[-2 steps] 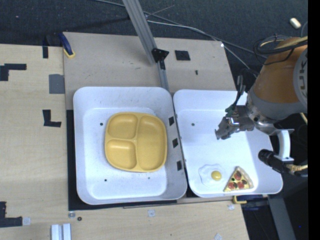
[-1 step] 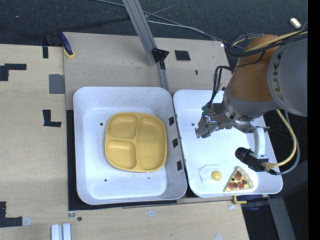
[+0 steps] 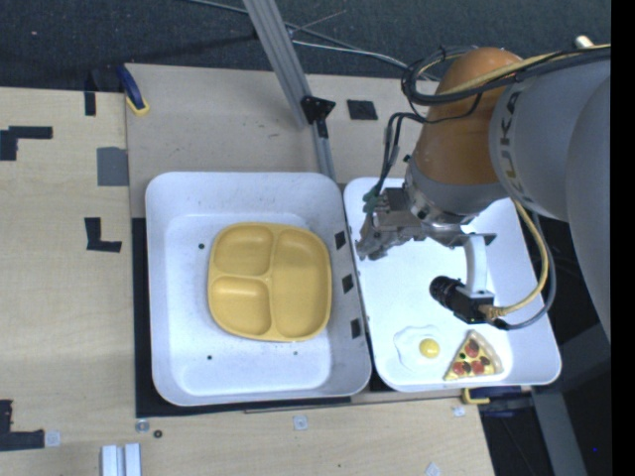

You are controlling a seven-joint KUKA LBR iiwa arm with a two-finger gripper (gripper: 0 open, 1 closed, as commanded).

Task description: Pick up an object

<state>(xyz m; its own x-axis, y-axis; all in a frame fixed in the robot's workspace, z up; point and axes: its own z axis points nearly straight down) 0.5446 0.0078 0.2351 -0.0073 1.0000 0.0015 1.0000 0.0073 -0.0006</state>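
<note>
A yellow divided plate lies in the left bin. In the right bin, near its front edge, rest a toy fried egg and a toy pizza slice side by side. My gripper hangs over the right bin's back left part, close to the wall between the bins, well behind the egg. Nothing shows between its fingers, and their spread is too dark and small to read.
A slanted metal pole rises behind the bins, with cables running past it. A black camera unit on a white bracket hangs off the wrist above the right bin. Black tape marks and a blue clip dot the wooden bench.
</note>
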